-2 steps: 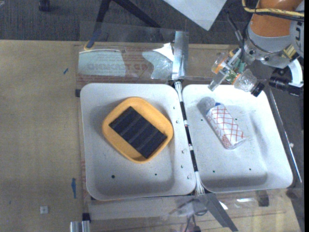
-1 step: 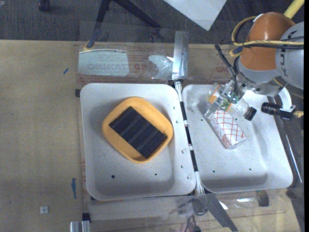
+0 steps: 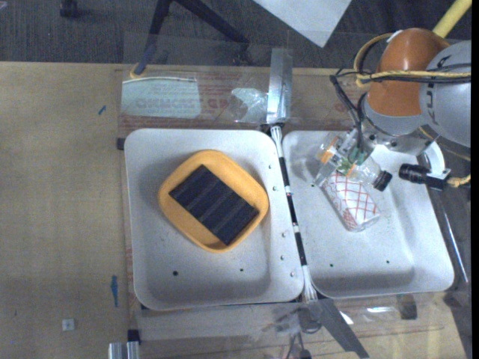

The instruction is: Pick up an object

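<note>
**Gripper lowered over a clear packet in the right bin**

Where the bench meets the view's near edge, bare brown board is seen, with a small blue mark close to the left bin's near left corner. Two shallow white bins are carried side by side on it. Near the middle of the left bin, an orange tray with rounded corners is set, turned at a slant, and a dark ribbed panel is held in its hollow.

In the right bin, a clear packet with a red criss-cross pattern is found, lying between the bin's centre and its far edge, somewhat toward the left wall. The gripper is placed at the packet's far end, just above or against it; whether its fingers are apart or together cannot be told, and no object is seen between them. The grey arm with its orange band is brought in over the bin's far right corner.

Beyond the bins, along the bench's far edge, a clear plastic sleeve and a crumpled clear wrapper are laid.
</note>
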Motion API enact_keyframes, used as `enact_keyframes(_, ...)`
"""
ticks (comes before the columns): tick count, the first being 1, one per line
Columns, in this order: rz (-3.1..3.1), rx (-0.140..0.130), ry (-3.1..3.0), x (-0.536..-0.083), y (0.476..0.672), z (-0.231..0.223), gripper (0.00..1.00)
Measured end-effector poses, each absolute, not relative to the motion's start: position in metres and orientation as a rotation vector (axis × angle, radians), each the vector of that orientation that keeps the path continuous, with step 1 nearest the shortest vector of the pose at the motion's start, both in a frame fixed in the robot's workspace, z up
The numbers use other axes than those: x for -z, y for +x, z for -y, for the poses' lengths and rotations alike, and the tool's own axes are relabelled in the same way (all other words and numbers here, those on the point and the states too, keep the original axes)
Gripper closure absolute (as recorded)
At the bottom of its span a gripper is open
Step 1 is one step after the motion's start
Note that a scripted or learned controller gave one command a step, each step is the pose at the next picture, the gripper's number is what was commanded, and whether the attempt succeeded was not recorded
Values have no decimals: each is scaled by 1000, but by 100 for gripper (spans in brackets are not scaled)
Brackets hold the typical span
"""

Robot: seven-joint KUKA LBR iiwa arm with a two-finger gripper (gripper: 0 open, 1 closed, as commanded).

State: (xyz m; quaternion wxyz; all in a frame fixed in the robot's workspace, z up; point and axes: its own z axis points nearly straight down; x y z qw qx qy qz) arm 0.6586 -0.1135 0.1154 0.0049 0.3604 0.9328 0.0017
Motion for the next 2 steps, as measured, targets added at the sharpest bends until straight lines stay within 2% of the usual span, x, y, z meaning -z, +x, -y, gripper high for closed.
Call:
enact_keyframes(1, -2997, -15, 730, -113, 647, 120, 0)
enact_keyframes(2, -3042, 8, 680, -113, 663, 111, 0)
